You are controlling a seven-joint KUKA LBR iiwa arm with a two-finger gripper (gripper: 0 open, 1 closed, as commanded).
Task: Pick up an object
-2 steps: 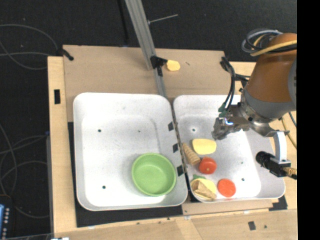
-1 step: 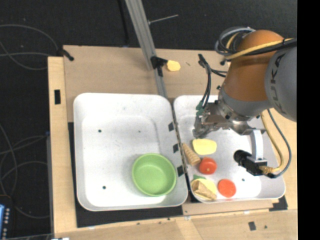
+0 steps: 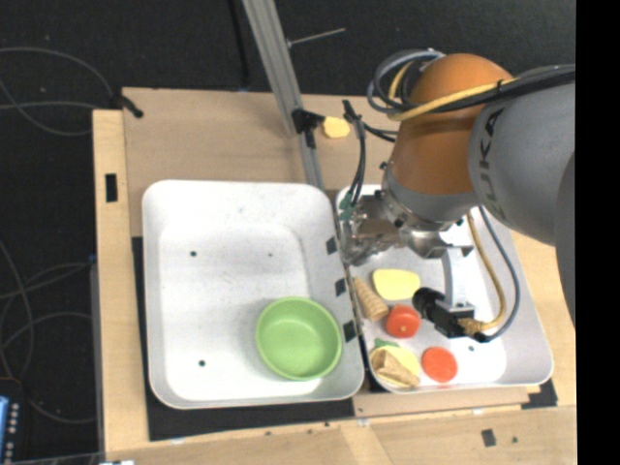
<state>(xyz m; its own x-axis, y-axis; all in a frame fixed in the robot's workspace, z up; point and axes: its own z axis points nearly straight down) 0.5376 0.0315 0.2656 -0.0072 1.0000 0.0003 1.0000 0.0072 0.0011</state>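
The yellow piece [image 3: 395,282] lies in the right bin [image 3: 513,352], near the gripper [image 3: 360,238] and at about 4 o'clock from it. We see a ribbed tan cone [image 3: 366,300] just beside the piece, at its 8 o'clock, along the left wall of the bin. A red ball [image 3: 403,323] sits close at 6 o'clock from the yellow piece. Further toward 6 o'clock are a tan wedge [image 3: 394,364] and, at its 3 o'clock, an orange ball [image 3: 440,363]. The gripper hangs over the 10 o'clock part of this bin. We cannot tell whether it is open or closed. In the left bin [image 3: 213,260], a green bowl [image 3: 298,337] stands at the 5 o'clock part of the floor.
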